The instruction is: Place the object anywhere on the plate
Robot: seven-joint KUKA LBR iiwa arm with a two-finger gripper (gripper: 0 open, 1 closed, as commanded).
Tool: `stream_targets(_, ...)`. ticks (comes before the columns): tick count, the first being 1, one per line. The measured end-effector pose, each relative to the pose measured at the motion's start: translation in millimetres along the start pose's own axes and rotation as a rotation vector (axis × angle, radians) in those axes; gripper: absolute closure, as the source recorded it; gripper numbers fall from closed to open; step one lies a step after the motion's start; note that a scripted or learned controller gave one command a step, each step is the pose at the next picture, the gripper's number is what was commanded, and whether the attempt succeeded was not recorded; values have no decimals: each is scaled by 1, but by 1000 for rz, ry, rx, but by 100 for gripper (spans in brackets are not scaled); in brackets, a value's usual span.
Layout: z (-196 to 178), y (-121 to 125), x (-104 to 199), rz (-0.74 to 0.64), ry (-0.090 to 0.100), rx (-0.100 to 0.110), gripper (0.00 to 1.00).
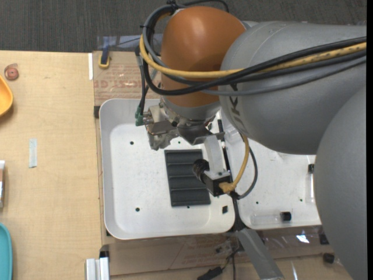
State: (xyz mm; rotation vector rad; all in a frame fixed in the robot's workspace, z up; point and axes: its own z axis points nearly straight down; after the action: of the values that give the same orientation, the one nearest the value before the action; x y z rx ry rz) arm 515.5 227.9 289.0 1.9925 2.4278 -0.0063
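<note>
The pincer [186,177], at frame centre above the left bin [119,174], hides its state; confirm any grasp before moving off.

The grey arm [291,86] reaches in from the right, its tool [187,177] pointing downward.

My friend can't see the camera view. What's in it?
A big grey robot arm with an orange band reaches over the left white bin, above a black ribbed block inside it. The right white bin sits beside it.
</note>
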Motion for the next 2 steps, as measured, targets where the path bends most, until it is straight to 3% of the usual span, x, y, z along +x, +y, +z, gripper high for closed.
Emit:
stream_targets(1,164,34,-17,307,0,4,0)
stream_targets(2,96,62,-19,-337,1,-2,0)
